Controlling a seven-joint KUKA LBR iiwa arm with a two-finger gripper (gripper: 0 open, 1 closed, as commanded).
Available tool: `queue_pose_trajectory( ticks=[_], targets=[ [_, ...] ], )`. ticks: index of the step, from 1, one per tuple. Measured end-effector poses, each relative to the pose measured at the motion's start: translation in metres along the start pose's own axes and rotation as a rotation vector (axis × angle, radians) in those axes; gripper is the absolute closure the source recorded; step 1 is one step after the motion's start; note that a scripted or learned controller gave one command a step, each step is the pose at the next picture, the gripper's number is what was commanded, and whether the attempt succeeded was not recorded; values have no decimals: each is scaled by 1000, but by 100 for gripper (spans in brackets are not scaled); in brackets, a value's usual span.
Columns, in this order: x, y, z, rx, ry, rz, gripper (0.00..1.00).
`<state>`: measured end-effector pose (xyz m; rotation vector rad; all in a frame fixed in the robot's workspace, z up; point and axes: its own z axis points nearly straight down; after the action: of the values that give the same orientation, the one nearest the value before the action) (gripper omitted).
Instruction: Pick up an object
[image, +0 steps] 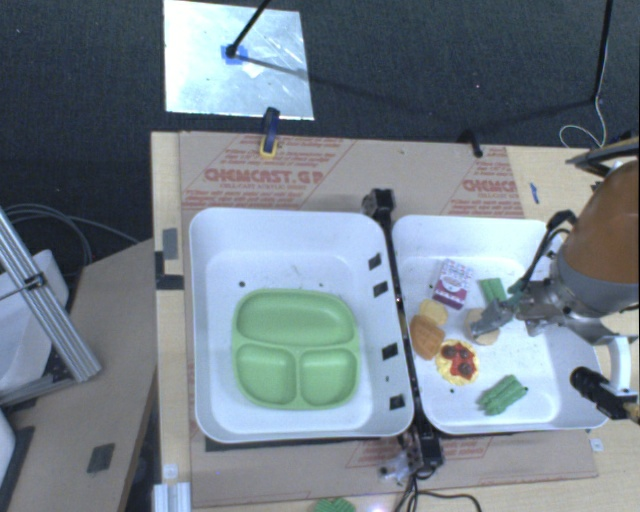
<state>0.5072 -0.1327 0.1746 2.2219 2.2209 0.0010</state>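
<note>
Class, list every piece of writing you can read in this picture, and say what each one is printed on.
"CHEMCAST GP", in red, upside down, on the brown paper-faced sheet under the two shallow white bins, top left.
Red print repeated on that sheet at top right: too blurred to read.
Small purple-and-white packet in the right bin: label too small to read.

Bench (165, 330): light wooden top, standing on dark carpet. A sheet of brown cardboard (300, 170) with red print lies flat on it, covering most of the top. Two shallow white bins sit side by side on the cardboard, touching along their inner edges. Left bin (210, 300) is nearer the middle of the bench; right bin (420, 240) reaches close to the right edge. A yellow and black clamp (269, 135) grips the far edge of the bench, just above the cardboard.
</note>
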Motion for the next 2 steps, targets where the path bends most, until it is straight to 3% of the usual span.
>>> queue_pose_trajectory(
  ticks=[1, 2],
  targets=[
    [23, -1, 94, -1, 0, -3, 0],
    [21, 1, 79, -4, -1, 0, 100]
  ],
)
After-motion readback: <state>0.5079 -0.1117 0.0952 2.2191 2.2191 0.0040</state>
